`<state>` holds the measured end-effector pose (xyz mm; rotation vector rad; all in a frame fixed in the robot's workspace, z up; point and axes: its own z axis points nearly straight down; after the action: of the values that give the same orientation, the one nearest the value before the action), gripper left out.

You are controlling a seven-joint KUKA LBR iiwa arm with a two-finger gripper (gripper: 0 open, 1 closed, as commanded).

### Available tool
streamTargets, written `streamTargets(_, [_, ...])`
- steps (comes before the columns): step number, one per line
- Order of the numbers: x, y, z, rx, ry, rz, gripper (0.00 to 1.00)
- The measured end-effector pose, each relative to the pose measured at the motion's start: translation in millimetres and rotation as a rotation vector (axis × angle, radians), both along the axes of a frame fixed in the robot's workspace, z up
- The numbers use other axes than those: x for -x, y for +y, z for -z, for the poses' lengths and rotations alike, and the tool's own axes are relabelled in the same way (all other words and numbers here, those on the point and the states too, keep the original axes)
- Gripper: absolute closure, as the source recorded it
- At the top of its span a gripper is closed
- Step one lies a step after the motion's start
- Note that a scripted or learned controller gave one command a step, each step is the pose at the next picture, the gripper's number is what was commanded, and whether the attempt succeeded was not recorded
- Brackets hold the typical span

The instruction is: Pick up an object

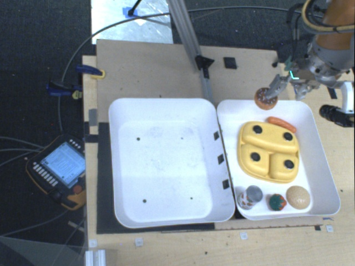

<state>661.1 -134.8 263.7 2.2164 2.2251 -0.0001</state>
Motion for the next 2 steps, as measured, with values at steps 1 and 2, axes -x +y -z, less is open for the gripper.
streamTargets(1, [-0.3, 0.1, -0.7, 0.0, -0.001, 0.0, 0.0])
streamTargets(2, [6.8, 7.6, 51.4, -0.001, 0.003, 0.001, 0.0])
